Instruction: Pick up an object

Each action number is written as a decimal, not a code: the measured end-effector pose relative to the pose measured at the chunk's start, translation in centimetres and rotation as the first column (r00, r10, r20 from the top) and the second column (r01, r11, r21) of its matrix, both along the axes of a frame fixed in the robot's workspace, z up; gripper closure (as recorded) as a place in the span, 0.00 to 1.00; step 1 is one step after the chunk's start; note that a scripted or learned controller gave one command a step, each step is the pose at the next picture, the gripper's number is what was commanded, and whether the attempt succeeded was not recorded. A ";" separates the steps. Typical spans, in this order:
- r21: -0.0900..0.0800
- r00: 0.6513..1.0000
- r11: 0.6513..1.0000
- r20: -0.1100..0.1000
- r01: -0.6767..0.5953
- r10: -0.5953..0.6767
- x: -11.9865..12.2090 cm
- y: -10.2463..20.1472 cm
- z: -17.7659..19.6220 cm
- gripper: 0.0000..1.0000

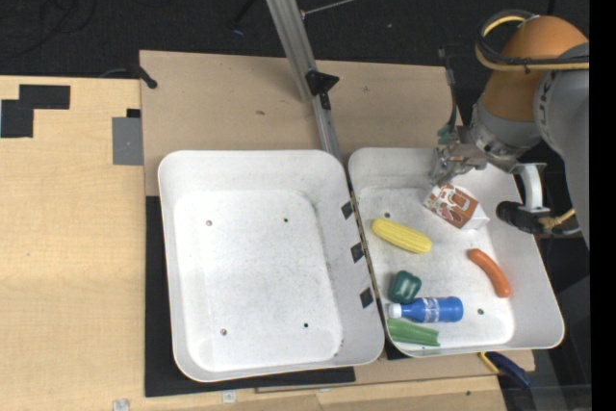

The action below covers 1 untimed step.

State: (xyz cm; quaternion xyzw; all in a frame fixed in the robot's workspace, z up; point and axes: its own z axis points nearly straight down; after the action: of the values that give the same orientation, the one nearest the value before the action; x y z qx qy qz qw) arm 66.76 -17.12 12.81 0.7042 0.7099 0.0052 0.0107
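The right bin (pixel 539 322) holds a small red and white carton (pixel 452 206), a yellow corn cob (pixel 401 236), an orange sausage-shaped piece (pixel 489 271), a green pepper (pixel 404 285), a blue and white bottle (pixel 427 310) and a flat green piece (pixel 414 333). My gripper (pixel 449 159) hangs over the bin's far edge, just above and left of the carton. Nothing shows between its fingers, and I cannot make out how they stand.
The left bin (pixel 183 207) lies beside the right one, with black clips (pixel 354 251) along the shared rim. A slanted aluminium rail (pixel 289 24) rises behind the bins. The grey arm with its orange band (pixel 539 48) fills the upper right.
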 end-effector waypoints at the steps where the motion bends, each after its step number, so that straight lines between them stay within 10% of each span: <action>1: 0.007 1.000 1.000 -0.019 0.004 -0.004 -0.1 0.1 4.3 1.00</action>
State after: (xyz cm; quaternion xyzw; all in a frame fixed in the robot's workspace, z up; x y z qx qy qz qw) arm 66.69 -16.97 17.16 0.7056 0.7086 0.0009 0.0013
